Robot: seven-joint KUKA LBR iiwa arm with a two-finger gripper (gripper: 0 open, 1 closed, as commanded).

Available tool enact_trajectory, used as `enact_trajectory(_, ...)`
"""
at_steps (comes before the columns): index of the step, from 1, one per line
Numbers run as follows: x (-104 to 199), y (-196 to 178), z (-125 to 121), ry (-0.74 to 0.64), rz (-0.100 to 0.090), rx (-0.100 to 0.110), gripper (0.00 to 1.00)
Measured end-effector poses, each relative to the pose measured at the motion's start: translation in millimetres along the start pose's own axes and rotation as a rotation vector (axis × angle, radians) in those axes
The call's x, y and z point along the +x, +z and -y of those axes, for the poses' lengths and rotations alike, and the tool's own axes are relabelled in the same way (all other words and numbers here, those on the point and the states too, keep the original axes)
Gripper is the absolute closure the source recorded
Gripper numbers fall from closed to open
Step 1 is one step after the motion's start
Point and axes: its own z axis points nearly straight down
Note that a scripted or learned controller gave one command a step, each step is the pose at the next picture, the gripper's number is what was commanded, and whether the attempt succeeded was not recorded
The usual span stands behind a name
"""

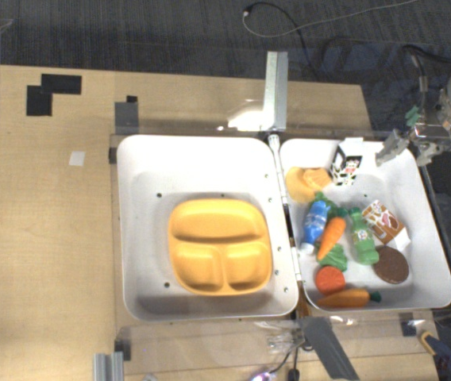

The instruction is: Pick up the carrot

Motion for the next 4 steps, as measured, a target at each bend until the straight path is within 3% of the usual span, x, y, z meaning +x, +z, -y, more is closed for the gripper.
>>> enact_trajectory(1, 42, 81, 24, -0.101, -0.001, 0.002, 0.0)
enact_trajectory(2, 43, 111, 26, -0.355, -0.001, 0.0, 0.0)
enact_trajectory(3, 8, 127, -37, -0.249, -0.009, 0.019, 0.0)
enact_trajectory(4, 29, 114, 21, -0.237, 0.0, -0.002, 0.0)
